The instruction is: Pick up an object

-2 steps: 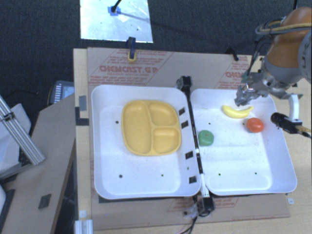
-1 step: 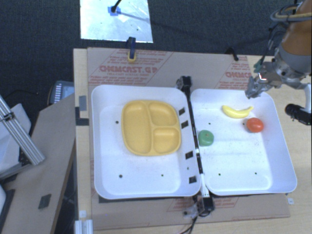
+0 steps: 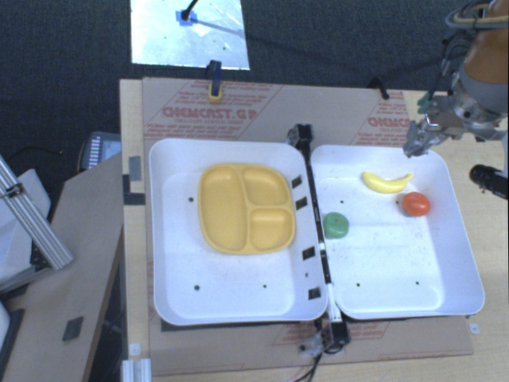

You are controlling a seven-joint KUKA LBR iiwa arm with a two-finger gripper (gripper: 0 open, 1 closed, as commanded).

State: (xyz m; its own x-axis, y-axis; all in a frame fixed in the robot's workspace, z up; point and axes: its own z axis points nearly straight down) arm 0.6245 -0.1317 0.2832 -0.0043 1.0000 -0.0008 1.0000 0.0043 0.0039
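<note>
Camera view: gripper (image 3: pixel 417 146) hangs above right bin (image 3: pixel 398 285) rim, near banana (image 3: pixel 387 183), poised to descend; jaws' state I cannot tell

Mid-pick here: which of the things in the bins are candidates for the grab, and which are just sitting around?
Candidates, all in the right bin:
- banana
- tomato
- green ball
The gripper hangs above that bin's far edge, nearest the banana.

Lying about:
- yellow divided plate in the left bin
- yellow clamp on the board behind
</note>
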